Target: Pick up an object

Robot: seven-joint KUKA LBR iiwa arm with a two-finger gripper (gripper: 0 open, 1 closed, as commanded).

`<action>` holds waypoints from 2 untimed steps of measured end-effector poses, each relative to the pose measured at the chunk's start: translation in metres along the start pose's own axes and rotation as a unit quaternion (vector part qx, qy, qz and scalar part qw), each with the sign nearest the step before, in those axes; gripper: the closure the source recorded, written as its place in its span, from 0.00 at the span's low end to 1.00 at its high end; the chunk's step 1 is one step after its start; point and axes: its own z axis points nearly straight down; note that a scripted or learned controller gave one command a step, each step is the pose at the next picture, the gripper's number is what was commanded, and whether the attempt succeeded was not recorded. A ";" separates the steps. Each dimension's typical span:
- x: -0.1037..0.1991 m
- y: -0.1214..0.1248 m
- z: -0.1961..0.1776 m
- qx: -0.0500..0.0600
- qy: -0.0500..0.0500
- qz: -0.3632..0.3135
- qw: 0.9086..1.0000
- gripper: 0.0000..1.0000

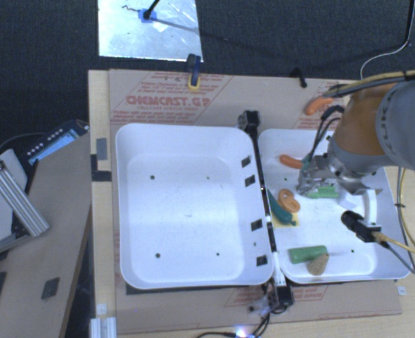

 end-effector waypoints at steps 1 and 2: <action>0.119 0.011 -0.086 -0.004 0.003 -0.006 1.000 1.00; 0.144 -0.022 -0.086 0.002 0.001 -0.002 1.000 1.00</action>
